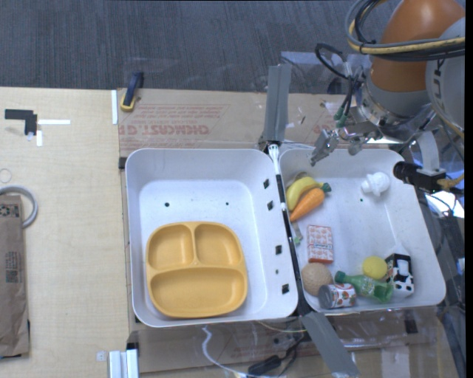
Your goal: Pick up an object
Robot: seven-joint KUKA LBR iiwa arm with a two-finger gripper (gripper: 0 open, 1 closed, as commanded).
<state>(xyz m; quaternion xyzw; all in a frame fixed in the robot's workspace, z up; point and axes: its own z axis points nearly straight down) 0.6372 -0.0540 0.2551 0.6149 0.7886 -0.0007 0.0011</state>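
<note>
My gripper [338, 148] hangs over the back edge of the right bin [414, 221], its two fingers spread open with nothing between them. Below it in that bin lie a yellow banana [298, 190] and an orange carrot [307, 204] near the left wall. A white lump [375, 184] sits to the right of them. A red and white box [320, 244] lies mid-bin. Along the front are a tan ball [315, 277], a small can [338, 296], a green bottle [367, 286], a lemon [375, 267] and a black and white cow toy [401, 274].
The left bin [148, 184] holds a yellow divided plate [197, 267]. A grey divider [278, 103] rises between the bins at the back. Cardboard [192, 118] lies behind the left bin. The arm's orange band [417, 22] and cables crowd the upper right.
</note>
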